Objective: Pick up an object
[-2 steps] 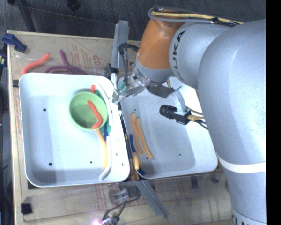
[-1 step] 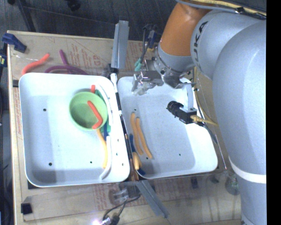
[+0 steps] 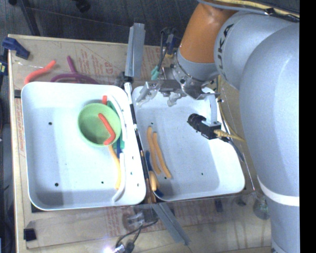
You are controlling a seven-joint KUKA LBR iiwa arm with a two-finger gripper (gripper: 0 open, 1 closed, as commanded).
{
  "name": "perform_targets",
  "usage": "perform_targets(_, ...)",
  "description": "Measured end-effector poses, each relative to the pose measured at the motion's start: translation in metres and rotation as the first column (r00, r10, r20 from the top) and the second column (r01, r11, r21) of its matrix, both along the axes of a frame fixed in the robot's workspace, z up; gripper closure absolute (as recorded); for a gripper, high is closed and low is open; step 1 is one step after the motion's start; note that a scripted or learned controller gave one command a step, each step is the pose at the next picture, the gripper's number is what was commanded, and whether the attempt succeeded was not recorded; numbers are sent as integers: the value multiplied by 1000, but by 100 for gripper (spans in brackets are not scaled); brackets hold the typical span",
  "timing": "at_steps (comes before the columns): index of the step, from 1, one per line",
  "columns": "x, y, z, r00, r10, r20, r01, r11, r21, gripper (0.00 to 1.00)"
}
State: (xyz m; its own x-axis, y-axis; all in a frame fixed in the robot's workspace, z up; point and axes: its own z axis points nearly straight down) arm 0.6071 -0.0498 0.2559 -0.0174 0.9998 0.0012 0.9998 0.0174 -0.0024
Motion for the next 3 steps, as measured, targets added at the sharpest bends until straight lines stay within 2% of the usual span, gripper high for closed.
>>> perform_targets(1, -31, -44, -103, 994, 106, -3, -106, 994, -1, 0)
perform_targets(2, -33, -46, -109, 993, 120, 5, -120, 993, -3, 0)
perform_targets(3, -42, -62, -160, 995, 95, 8, -95, 995, -23, 0)
